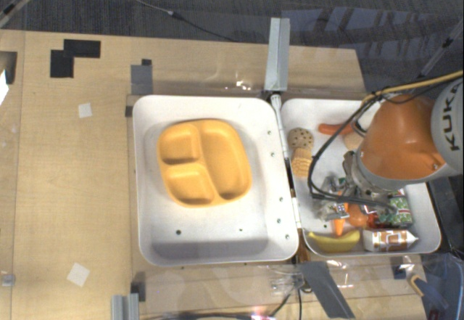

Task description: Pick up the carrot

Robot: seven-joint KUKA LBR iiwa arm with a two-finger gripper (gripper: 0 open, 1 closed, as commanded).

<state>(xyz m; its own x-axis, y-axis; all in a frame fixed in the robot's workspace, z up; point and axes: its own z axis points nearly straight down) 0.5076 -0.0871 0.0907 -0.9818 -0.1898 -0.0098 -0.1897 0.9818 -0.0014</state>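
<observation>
An orange, tapered piece that looks like the carrot [341,223] lies in the right bin [429,235], just above the banana. My gripper [346,204] hangs directly over it, low in the bin, under the orange wrist band [399,138]. The wrist and cables hide the carrot's upper end. A second reddish-orange stick [330,128] lies at the back of the same bin, apart from the gripper.
The right bin also holds a speckled round cookie [300,138], a yellow ridged piece [301,163], a banana [333,241], a green packet [399,211] and a white-brown carton [391,240]. A yellow divided plate [204,162] sits in the left bin [152,239].
</observation>
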